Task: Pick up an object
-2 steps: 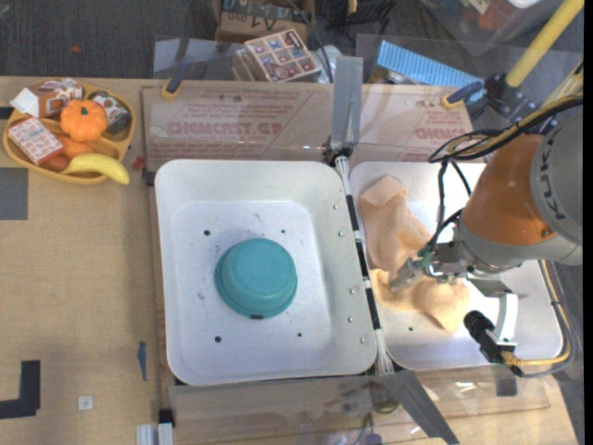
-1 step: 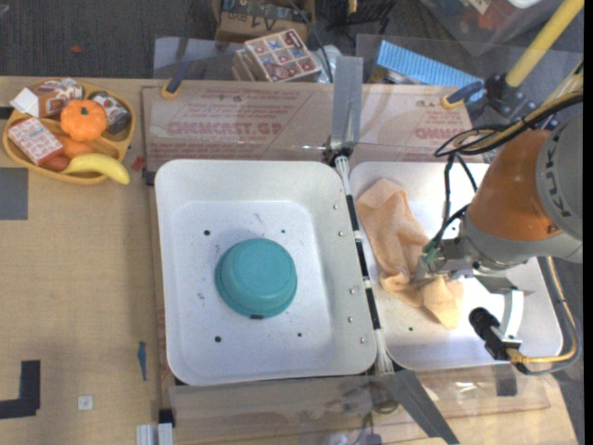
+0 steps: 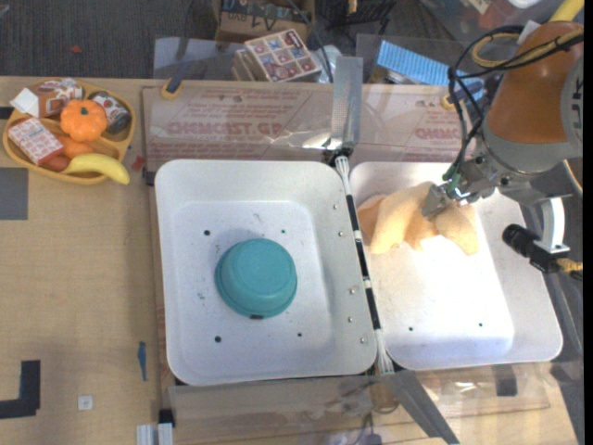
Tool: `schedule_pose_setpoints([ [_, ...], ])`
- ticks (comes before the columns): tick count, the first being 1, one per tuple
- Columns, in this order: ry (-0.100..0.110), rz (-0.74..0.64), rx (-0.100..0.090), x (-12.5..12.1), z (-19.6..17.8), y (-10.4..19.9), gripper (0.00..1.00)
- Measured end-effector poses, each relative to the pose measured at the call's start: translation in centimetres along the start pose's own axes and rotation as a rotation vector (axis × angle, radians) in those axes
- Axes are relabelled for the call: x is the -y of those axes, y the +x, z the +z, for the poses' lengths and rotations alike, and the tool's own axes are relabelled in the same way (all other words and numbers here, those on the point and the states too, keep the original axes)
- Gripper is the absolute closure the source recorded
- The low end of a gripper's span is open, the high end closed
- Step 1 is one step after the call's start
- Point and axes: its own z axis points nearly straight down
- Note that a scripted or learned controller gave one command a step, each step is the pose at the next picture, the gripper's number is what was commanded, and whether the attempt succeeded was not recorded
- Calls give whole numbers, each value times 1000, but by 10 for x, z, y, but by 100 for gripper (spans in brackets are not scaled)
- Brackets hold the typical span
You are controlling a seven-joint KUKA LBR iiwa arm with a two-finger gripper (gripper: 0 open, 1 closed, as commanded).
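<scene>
1. The gripper (image 3: pixel 443 198) is seen over the far part of the right bin (image 3: pixel 542 341), close to that bin's back rim, with the grey and orange arm (image 3: pixel 528 100) reaching in from behind and beside it.
2. On the near side of the gripper a broad stretch of bare white bin floor is left open, down to the near rim.
3. On the arm's side of the gripper, bare floor is also left before the outer rim.
4. On the other side of the gripper, the raised rims where the two bins meet are found just past the pale lump.
5. The pale yellow-orange lump (image 3: pixel 394 222) – soft-looking and crumpled – is spread directly under and beside the gripper, most of it toward the shared rims and a smaller lobe toward the near side.
6. The gripper is set down at the lump's upper middle, but whether the lump is gripped cannot be told.
7. Whether the gripper is set wide or narrow cannot be told.
8. The teal bowl (image 3: pixel 257 277) is placed upside down in the left bin (image 3: pixel 181 184), well apart from the gripper, beyond the shared rims and nearer the bench's front.
9. Farthest from the gripper – on the bench past the left bin – a yellow dish (image 3: pixel 13 143) is seen with a banana (image 3: pixel 97 166) and a small pumpkin (image 3: pixel 83 119) in it.
</scene>
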Motion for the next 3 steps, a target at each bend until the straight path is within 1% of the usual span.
schedule_pose_setpoints([
  [1,-2,-203,2,-35,-43,-2,100],
  [2,-3,-533,3,-66,3,-34,100],
  [3,1,-108,0,-60,2,-29,100],
])
